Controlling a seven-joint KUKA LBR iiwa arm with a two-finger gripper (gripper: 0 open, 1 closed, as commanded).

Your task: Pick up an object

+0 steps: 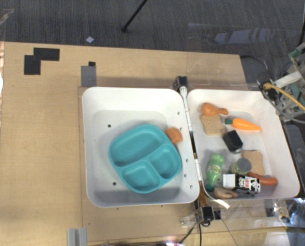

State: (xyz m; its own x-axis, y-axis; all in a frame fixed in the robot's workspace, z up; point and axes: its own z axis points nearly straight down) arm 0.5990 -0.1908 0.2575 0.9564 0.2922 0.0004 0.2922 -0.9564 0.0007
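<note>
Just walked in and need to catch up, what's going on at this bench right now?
Nothing is being handled at this moment. The left bin holds a teal divided plate with a small orange item beside it. The right bin holds a jumble of toy food, including a carrot and a green bottle, all lying loose and waiting to be picked.

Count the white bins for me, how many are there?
2. The left shallow white bin holds a teal divided plastic plate; the right shallow white bin beside it holds small toy foods.
</note>
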